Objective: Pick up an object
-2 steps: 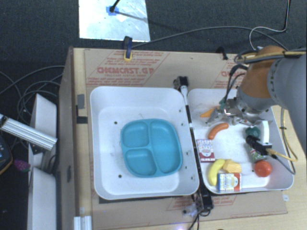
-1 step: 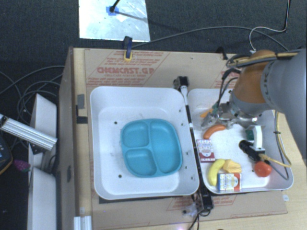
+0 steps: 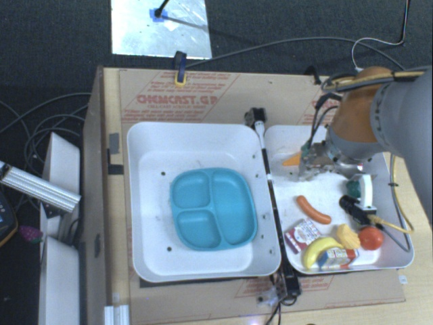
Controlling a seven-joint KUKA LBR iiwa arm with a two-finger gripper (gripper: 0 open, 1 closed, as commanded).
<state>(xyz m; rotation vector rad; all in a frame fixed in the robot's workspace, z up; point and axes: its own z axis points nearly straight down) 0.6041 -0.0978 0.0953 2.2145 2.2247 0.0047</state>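
Note:
My gripper hangs low over the far part of the right bin, under the orange band of the arm. An orange wedge lies just to its left, close to or touching it. Nearer the front lie an orange-red sausage, a yellow banana, a red tomato, a small yellow piece, a red and white packet and a small carton. I see nothing held in the gripper.
The left bin holds a blue divided plate. A ridge where the two bins meet runs just left of the gripper. The objects crowd the front of the right bin.

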